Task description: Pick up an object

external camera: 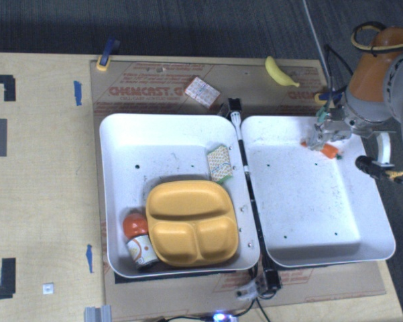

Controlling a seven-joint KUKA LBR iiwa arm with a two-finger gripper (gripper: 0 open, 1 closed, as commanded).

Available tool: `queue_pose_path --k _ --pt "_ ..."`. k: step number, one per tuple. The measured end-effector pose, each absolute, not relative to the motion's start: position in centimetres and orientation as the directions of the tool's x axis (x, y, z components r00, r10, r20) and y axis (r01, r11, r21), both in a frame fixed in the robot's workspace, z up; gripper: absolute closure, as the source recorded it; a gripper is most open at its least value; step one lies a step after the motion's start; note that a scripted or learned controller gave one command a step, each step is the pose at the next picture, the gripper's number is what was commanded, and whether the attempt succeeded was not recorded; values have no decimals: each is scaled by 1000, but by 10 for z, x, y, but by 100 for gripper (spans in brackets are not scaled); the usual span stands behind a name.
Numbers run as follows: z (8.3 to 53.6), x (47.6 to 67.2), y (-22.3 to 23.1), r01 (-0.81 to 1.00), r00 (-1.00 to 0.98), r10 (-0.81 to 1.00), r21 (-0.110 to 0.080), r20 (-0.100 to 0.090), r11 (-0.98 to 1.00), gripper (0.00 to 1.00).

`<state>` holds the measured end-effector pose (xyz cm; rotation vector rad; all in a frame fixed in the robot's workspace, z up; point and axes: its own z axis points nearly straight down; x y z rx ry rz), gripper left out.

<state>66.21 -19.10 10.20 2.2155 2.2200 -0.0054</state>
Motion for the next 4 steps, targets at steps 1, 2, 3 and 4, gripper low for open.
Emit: queue_pose_path --k 1,2,3,4 --pt "186 656 -43 1000 -3 1000 3 1 3 100" --pt "228 563 -13 1000 -1 1000 -2 1 1 100" --pt "241 479 -23 1000 1 1000 -2 1 -1 100" --pt "219 479 -22 1000 1 1000 -3 1 -1 100"
